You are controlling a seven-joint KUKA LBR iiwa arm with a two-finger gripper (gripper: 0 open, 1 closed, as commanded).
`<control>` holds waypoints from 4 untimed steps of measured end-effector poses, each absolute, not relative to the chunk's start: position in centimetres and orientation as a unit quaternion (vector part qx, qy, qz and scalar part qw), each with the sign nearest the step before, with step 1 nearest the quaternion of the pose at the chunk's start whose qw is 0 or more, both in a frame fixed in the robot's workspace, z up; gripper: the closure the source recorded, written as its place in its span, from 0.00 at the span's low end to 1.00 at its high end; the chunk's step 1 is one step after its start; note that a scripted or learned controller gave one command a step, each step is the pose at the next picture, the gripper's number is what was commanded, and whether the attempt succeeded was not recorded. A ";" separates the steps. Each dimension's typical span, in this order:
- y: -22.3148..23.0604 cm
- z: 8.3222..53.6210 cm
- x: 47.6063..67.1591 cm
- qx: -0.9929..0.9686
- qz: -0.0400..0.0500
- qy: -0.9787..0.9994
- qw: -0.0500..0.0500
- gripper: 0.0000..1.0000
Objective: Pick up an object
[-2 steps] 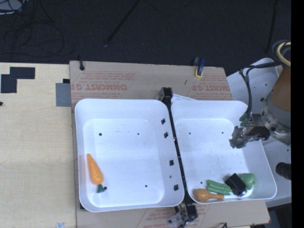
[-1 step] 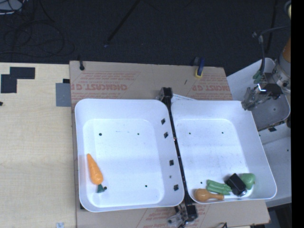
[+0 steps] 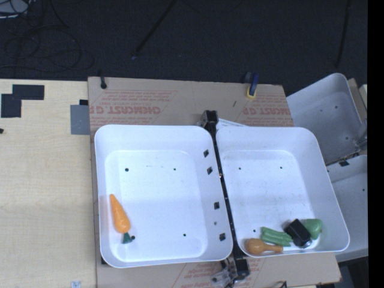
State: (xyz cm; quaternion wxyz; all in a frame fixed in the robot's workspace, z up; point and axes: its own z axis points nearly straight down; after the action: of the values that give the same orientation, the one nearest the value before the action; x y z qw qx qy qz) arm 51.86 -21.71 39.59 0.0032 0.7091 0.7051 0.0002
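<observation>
White bins [image 3: 264, 138], toys [image 3: 287, 237] against near rims

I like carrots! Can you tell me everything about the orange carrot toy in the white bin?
The orange carrot toy looks like smooth plastic, fat at the bottom and tapering toward the top of the view. A small dark green stub sits at its lower, wider end. It lies flat near the left wall of the left white bin, touching nothing else.

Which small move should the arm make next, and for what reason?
Probably come in over the left bin and descend toward the orange carrot: it lies alone near that bin's left wall, while the right bin's items are crowded together.
</observation>
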 end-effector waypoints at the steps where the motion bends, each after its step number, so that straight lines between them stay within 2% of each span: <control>1: -10.7 41.3 53.5 0.703 0.001 0.711 -0.001 1.00; 2: -4.1 36.8 54.8 0.705 -0.002 0.710 -0.003 1.00; 3: 3.0 51.4 54.0 0.704 0.006 0.710 0.004 1.00; 4: 12.5 51.6 53.1 0.703 0.000 0.711 -0.002 1.00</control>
State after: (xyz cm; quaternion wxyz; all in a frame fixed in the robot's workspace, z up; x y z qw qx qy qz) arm 53.07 12.54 51.59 -0.0015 0.7032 0.7110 -0.0003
